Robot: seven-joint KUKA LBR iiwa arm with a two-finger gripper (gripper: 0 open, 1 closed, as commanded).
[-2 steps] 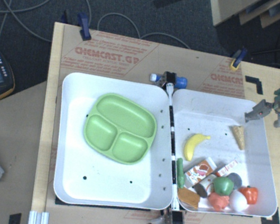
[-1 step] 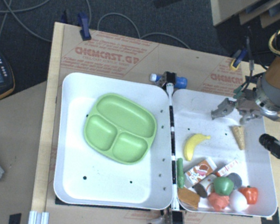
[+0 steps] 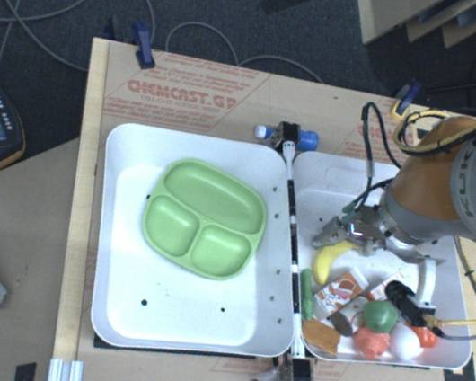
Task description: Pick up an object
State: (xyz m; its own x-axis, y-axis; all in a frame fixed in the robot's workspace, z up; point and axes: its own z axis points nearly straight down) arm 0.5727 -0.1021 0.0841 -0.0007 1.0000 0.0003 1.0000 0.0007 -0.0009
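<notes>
From above, the left bin (image 3: 112, 282) holds a green divided plate (image 3: 204, 217) (three compartments, lying flat toward the bin's far half), while the right bin (image 3: 331, 179) holds a crowded heap along its near side: a yellow banana (image 3: 325, 263), a small printed carton (image 3: 339, 291), a green ball (image 3: 379, 317), a brown bun-like piece (image 3: 321, 338), a dark green stick (image 3: 307, 291) against the left wall, and red and white pieces (image 3: 407, 341) at the near right corner. The gripper (image 3: 360, 231) hangs low in the right bin just above the banana's far end, and I cannot tell how wide it stands or whether it grips anything.
</notes>
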